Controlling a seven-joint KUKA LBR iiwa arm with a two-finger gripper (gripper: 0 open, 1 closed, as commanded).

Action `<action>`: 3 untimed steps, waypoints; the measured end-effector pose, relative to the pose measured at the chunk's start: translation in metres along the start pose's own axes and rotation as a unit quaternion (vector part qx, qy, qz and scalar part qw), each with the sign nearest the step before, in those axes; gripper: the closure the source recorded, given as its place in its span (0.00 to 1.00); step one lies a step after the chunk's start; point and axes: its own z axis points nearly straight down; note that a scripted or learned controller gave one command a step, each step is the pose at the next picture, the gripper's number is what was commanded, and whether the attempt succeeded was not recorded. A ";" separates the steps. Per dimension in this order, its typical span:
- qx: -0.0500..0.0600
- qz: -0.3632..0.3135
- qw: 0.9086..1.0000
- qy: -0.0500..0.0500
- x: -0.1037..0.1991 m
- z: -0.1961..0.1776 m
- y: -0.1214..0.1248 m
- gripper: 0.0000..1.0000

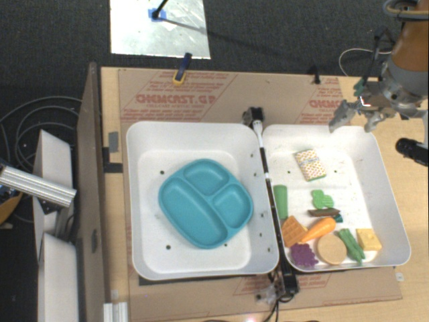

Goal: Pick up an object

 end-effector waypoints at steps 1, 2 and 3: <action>0.004 -0.002 1.000 0.002 0.039 0.095 -0.028 0.00; 0.003 0.002 1.000 0.001 0.014 0.184 -0.060 0.00; 0.002 0.002 1.000 0.000 0.003 0.180 -0.093 0.00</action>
